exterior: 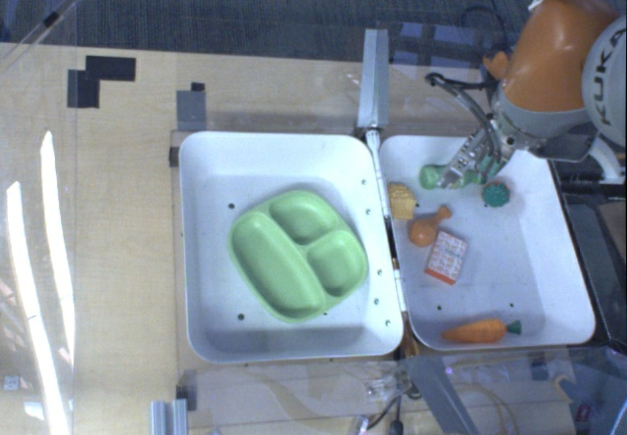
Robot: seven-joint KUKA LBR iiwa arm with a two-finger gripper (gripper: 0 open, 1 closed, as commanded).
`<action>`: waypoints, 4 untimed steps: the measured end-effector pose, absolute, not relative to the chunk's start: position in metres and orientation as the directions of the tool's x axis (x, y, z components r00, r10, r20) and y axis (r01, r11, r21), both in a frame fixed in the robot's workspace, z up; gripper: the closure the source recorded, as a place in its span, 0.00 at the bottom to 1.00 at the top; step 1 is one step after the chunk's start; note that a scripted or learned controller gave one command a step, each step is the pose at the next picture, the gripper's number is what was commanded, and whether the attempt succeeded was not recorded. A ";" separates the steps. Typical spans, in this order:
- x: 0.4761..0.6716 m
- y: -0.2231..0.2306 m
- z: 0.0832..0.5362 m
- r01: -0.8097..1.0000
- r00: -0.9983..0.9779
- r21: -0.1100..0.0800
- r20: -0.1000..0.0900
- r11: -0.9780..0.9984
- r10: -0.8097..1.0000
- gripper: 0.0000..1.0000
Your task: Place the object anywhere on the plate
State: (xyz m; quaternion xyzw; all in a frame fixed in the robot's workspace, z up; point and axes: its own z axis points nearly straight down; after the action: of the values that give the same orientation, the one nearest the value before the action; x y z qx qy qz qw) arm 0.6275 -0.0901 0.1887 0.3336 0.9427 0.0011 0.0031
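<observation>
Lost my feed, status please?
Pincer low in right bin, beside green toy; grip unclear. Green plate bare in left bin. Path clear.

One fixed camera looks down at a slant on both bins (196,325).

Plate (299,255) in left bin (206,227)

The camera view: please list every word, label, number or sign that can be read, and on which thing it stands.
No text is readable.
Orange and white box in the right bin: printed pattern, too blurred to read.
Black marks on the bench: plain shapes, no letters.
</observation>
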 end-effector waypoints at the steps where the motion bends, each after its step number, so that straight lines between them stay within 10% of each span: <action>1: 0.616 -0.102 0.205 0.257 -0.966 0.003 -0.010 0.967 0.257 1.00; 2: 0.592 -0.166 0.278 -0.070 -0.997 -0.003 -0.017 0.998 -0.070 1.00; 3: 0.537 -0.124 0.226 -0.194 -0.981 -0.001 -0.008 0.981 -0.194 1.00; 4: 0.522 -0.164 0.214 -0.863 -0.505 -0.011 -0.008 0.505 -0.863 1.00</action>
State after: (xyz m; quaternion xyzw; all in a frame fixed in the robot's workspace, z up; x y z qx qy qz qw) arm 0.5220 -0.1639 0.2135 -0.4973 0.8675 -0.0028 0.0064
